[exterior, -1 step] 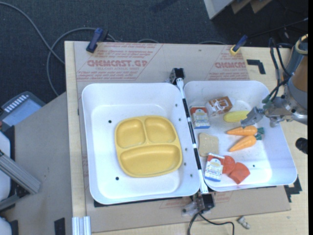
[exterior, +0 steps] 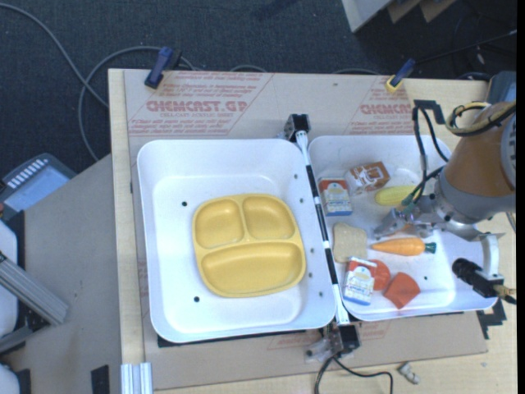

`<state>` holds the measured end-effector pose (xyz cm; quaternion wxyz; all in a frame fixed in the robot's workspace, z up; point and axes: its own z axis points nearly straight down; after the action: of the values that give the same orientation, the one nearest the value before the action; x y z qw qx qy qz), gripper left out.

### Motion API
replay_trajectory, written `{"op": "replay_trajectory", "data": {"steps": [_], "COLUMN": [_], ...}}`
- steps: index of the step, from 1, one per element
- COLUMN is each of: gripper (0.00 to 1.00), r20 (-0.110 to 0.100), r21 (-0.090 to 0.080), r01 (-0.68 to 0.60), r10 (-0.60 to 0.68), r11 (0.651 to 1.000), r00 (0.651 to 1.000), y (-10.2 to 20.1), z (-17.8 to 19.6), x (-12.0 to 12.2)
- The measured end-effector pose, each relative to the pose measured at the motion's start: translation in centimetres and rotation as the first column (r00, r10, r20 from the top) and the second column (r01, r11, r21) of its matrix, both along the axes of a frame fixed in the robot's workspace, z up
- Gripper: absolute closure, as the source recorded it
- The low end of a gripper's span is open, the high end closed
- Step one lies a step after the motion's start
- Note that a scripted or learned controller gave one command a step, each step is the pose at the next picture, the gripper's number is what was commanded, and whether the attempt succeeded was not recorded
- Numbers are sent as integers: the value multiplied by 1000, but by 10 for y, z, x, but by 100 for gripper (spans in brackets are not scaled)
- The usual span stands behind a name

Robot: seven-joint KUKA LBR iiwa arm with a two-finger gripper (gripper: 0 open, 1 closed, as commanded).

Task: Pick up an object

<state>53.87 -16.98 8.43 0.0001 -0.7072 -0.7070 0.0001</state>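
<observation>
The right bin [exterior: 426, 158] holds several toy foods. An orange carrot [exterior: 399, 247] lies across its middle, with a yellow piece [exterior: 394, 195] behind it. A brown packet [exterior: 368, 175] and a small carton [exterior: 335, 198] sit toward the back left. A pale bread slice [exterior: 348, 240], a red-and-white carton [exterior: 358, 282] and a red piece [exterior: 402, 290] lie near the front. My gripper [exterior: 404, 219] reaches in from the right and hangs low between the yellow piece and the carrot, just above the carrot. Nothing is visibly held.
The left bin [exterior: 164, 220] carries a yellow divided plate [exterior: 246, 245]. A black divider rail [exterior: 316, 212] runs between the bins. The arm's grey and orange body [exterior: 480, 175] covers the right bin's far right side, and cables [exterior: 422, 138] loop above it.
</observation>
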Motion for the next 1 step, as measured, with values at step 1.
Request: {"op": "replay_trajectory", "data": {"steps": [1], "gripper": [0], "r20": [2], "r21": [0], "r01": [-1], "r10": [1], "r11": [1000], "r00": [1000], "y": [29], "z": [0], "x": [39]}}
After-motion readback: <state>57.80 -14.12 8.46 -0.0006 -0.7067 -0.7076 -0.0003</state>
